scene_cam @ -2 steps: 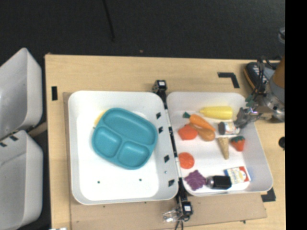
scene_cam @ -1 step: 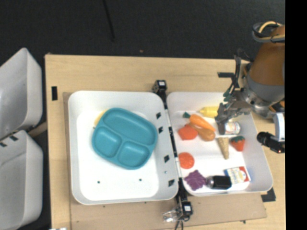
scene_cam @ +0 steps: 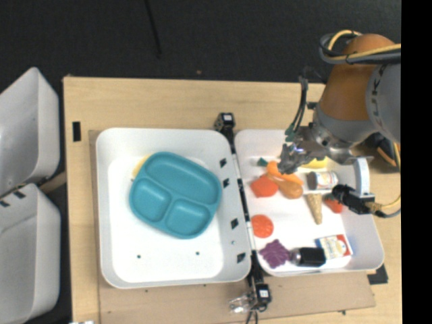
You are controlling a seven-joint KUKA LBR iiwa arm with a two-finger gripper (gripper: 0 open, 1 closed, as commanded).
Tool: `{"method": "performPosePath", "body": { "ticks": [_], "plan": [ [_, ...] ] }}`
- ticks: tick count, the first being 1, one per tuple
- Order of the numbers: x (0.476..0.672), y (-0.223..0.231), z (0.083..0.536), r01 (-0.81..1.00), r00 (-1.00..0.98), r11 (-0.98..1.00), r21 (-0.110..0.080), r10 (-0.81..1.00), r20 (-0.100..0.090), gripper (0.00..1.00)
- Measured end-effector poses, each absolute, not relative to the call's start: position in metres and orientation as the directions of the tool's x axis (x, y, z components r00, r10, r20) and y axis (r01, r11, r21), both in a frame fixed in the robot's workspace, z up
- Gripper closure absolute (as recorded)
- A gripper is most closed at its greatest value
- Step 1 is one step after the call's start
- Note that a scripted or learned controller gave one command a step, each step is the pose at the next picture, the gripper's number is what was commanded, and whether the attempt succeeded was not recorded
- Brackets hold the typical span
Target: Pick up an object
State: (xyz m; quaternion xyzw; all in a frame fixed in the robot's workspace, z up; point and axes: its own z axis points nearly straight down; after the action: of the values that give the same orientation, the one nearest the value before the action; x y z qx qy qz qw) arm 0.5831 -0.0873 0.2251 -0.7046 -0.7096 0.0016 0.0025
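The left bin [scene_cam: 108, 248] is being taken up largely by a teal divided plate [scene_cam: 177, 194], lying flat. The right bin [scene_cam: 368, 248] is being used for the small clutter, so the arm [scene_cam: 351, 86] is being reached in there. The gripper [scene_cam: 290, 160] is being lowered over an orange piece [scene_cam: 275, 169], seemingly the target; whether anything is being pinched cannot be told.

Divided plate [scene_cam: 177, 194] in left bin [scene_cam: 108, 248]
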Motion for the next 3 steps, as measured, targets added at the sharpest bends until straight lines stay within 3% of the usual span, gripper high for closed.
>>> {"method": "performPosePath", "body": {
  "ticks": [1, 2, 3],
  "plan": [
    [0.583, -0.032, 0.232, 1.000, -0.008, 0.008, -0.005, 1.000, 0.002, 1.00],
    [0.606, 0.016, 0.229, 1.000, -0.008, 0.008, -0.003, 1.000, 0.001, 1.00],
    [0.593, 0.016, 0.242, 1.000, -0.005, 0.005, -0.005, 1.000, 0.000, 1.00]
  ]
}}
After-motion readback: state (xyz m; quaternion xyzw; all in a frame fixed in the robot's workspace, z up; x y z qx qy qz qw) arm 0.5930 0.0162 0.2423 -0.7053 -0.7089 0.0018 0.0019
